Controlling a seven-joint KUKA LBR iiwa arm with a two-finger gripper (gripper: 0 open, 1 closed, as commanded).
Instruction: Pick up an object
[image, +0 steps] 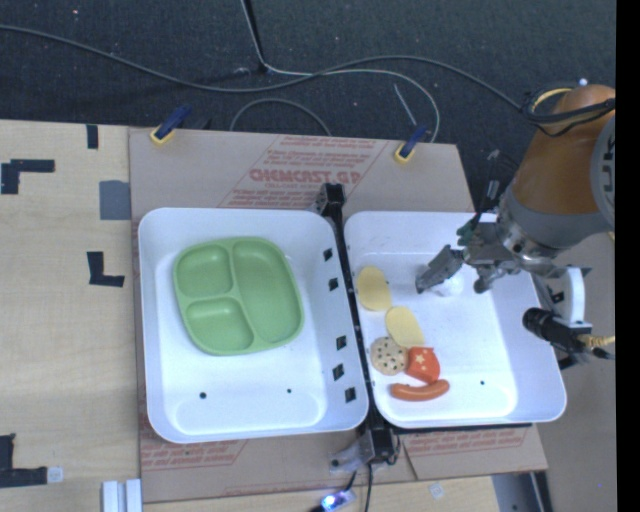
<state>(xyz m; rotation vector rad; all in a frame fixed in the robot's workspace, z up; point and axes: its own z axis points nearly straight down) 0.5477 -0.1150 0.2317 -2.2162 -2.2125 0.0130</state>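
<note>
While the arm (560, 170) reaches in from the right, its jaws (462, 276) hang over the upper middle of the right bin (520, 400), spread apart with nothing between them. One dark finger (436, 272) points down and left; the other (490, 279) sits to its right. Food pieces lie along the left side of this bin: a pale yellow piece (374, 289) near the top, a second yellow piece (404, 325) just below it, then a round cookie (388, 355) touching a red piece (424, 364), and a red sausage (419, 390) at the bottom. The yellow piece at the top is the nearest to the jaws, yet apart from them. The left bin (170, 400) holds a green divided plate (238, 295), tilted slightly, in its upper half. Both bins rest on a cardboard sheet (300, 165) on the bench (50, 330)
</note>
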